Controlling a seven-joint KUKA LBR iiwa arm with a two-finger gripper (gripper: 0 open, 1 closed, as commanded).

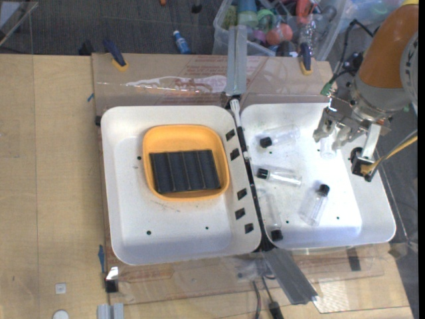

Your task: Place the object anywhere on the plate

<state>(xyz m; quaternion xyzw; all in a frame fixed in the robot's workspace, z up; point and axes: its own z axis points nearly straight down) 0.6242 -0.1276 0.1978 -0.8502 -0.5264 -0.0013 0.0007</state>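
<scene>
Lower right of frame: clear plastic vial with a black cap [315, 203] lying on the right-hand shallow white bin [372, 211], unpicked. Left of centre: square orange plate [184, 138] carrying a ribbed black slab [184, 171], no vial on it. Upper right: two-finger gripper [340, 136] hovering spread, nothing between the fingers. Grasp, carry and placement all judged outstanding.

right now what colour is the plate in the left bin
Orange-yellow: the plate carries a dark ribbed block on it. It shows best in the camera view.
</scene>
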